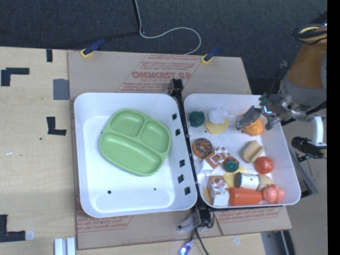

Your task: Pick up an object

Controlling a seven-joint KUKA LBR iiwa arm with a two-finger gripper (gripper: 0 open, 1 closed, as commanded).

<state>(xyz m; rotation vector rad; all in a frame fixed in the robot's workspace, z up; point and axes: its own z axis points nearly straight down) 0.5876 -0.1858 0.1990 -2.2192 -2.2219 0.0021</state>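
One orange toy (255, 127) at right bin's (287, 142) upper right | gripper (257, 119) over it, fingers seemingly closed around it, grip unclear | risk: shallow pinch slips, toy drops among crowded neighbours | green plate (136, 141) left bin

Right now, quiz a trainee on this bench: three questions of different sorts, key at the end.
1. True or false: the green divided plate lies in the left bin.
2. Which item sits nearest the gripper? A) donut B) small orange fruit C) red tomato
3. Fill in: the orange carrot lies along the right bin's ____ edge.

Key: 1 true; 2 B; 3 near (bottom).
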